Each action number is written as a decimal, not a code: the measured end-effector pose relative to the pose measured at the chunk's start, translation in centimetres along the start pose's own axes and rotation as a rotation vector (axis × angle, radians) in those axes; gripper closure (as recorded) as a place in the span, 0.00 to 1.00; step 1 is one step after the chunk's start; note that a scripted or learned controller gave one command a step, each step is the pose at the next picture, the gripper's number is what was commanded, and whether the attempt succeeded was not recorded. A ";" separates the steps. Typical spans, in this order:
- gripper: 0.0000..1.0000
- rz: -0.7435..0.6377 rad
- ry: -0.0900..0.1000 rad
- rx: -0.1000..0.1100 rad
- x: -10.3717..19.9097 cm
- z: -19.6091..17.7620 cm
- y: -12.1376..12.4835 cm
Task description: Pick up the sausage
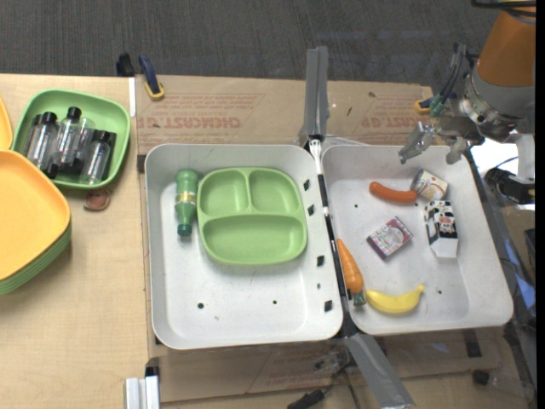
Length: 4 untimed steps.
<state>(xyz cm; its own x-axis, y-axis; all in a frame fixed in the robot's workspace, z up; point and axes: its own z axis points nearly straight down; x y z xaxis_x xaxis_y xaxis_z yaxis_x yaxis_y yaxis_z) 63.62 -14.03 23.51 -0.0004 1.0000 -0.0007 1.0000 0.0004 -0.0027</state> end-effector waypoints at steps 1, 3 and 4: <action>0.00 0.096 0.000 -0.002 1.6 14.3 2.3; 1.00 0.113 0.000 0.000 2.2 13.5 -1.3; 1.00 0.212 0.000 0.001 7.4 4.5 -6.4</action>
